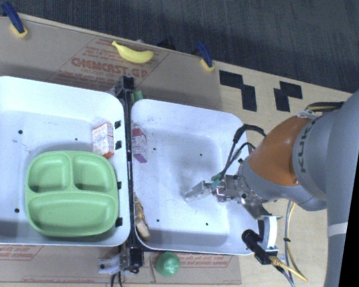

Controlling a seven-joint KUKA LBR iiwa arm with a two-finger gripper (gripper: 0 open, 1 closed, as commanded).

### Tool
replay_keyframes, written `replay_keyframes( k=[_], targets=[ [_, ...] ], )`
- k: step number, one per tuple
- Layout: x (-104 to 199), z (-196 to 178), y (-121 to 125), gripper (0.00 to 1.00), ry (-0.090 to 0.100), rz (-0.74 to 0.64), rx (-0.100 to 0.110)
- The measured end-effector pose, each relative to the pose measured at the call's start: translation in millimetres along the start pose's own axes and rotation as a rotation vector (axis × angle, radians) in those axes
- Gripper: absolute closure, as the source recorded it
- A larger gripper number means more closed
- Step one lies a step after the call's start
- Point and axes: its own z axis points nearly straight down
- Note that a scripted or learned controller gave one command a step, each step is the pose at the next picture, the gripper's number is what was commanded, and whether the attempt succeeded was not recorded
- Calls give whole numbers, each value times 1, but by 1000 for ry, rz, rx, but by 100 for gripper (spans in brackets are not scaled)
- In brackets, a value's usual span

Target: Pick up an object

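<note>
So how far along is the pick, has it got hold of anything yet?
Nothing looks picked yet. The tool is low inside the right bin, over bare floor near its middle, with no object seen between its fingers. The closest candidate, a small packet, lies at the bin's left wall. Reaching an object, gripping and lifting all remain.

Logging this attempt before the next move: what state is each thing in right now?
Hand: low in the right bin, nothing seen in it.
Green divided tray: flat, right way up, in the left bin.
Small carton: lying above the tray.
Wrapped packet: lying by the right bin's left wall.
Banana: lying on the cardboard.
Green ball: resting outside the bins.
</note>
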Motion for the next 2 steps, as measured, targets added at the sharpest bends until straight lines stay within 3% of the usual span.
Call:
replay_keyframes(
  k=[1, 2],
  targets=[
    [-6, -1, 83, 0, 0, 2, -4],
    [30, -57, -18, 0, 0, 2, -1]
  ],
)
